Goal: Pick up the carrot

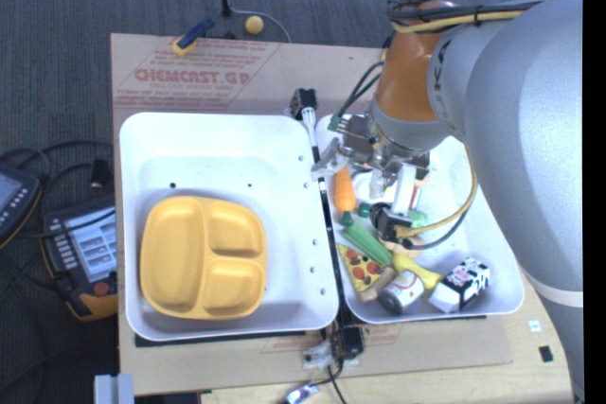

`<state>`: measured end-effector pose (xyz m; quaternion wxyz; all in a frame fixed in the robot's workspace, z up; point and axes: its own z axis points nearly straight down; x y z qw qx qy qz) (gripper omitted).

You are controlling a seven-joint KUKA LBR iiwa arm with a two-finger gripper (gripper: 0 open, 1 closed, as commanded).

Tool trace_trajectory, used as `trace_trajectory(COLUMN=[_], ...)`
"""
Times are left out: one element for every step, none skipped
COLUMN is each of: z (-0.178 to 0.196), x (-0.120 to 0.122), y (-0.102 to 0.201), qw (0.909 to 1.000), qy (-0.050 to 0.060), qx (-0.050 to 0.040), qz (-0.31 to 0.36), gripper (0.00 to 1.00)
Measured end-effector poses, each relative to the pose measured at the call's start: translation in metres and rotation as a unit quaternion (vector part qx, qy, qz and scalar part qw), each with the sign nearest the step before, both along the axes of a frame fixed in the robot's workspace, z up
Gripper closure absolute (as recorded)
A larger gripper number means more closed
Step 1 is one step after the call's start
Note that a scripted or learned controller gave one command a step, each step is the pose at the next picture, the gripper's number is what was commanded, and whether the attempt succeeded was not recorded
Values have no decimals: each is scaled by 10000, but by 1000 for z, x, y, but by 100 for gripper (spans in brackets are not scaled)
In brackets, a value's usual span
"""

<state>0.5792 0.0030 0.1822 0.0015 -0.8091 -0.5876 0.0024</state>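
Where the right bin (500, 284) meets the divider between the two bins, the carrot (345, 192) lies close against the bin's left wall. It is a small orange piece, rounded at the ends, lying roughly lengthwise along that wall, with its upper end under the metal parts of the wrist. Just below it sits a green vegetable-like toy (367, 241), angled toward the bin's lower right, and below that a slice of pizza (358, 268) with red dots on a yellow face.

The pincer (379, 189) hangs low over the upper left part of the right bin, just to the right of the carrot; cables and the bulk of the wrist hide its tips, so I cannot tell how it stands. The carrot is beside the tool, with nothing visibly closed around it. The grey arm (530, 109) with its orange band (409, 80) covers much of the right bin.

Along the bin's lower edge rest a banana (417, 270), a small can (400, 290) and a black-and-white carton (461, 284). The left bin (189, 147) holds a yellow divided plate (202, 255). Both bins stand on the table (189, 76), a board printed with red lettering.
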Motion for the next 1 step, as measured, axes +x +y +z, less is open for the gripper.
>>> trace_trajectory(z=[0], x=[18], y=[-20], qw=[9869], qy=[1], qx=[-26], qz=[-1610], gripper=[0])
